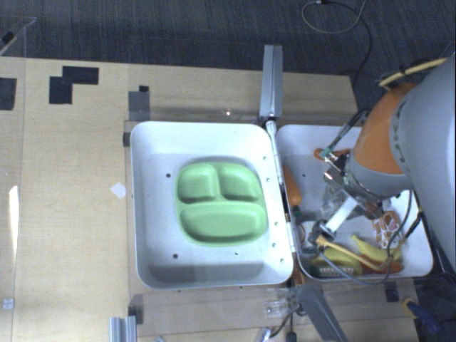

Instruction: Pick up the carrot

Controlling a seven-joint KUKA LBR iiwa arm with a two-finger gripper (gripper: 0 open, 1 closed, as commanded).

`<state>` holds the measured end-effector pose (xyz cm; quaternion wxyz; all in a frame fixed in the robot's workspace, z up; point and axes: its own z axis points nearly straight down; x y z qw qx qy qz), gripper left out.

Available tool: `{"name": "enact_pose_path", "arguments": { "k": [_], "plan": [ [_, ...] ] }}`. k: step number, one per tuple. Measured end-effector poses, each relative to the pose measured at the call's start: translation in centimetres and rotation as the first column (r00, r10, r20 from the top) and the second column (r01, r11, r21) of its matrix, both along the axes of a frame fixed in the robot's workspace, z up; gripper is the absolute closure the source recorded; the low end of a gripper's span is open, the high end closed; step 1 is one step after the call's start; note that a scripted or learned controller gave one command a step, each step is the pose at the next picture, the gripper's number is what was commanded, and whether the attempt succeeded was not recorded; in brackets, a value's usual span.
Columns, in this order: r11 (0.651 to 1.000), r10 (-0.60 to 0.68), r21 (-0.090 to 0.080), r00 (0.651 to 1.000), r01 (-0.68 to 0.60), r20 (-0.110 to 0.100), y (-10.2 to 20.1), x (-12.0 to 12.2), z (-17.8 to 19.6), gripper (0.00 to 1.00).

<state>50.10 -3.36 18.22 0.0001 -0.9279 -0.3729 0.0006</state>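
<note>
A robotics lab: wooden bench [71, 212] with two white bins [142, 191], loose cables [335, 13], dark carpet [142, 20].

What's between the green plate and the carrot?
In the camera view, the two bins' adjoining walls lie between the green plate and the carrot.

Glossy white plastic bins [149, 212], a matt green plastic plate [221, 201], pale wood bench [64, 191].

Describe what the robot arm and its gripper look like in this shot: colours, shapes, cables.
The arm is bulky and rounded, light grey, with an orange band above the wrist. Below that sits a darker metallic wrist section hung with thin cables, some of them looping beside it. The gripper ends in slim pale fingers with dark parts. A yellow strip crosses the top of the orange part.
</note>
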Motion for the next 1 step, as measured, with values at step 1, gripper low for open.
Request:
{"name": "enact_pose_path", "arguments": {
  "k": [1],
  "plan": [
    [0.95,-0.314,-0.001,0.95,0.314,0.0,-3.38,-1.22,-0.05,1.0]
  ]
}}
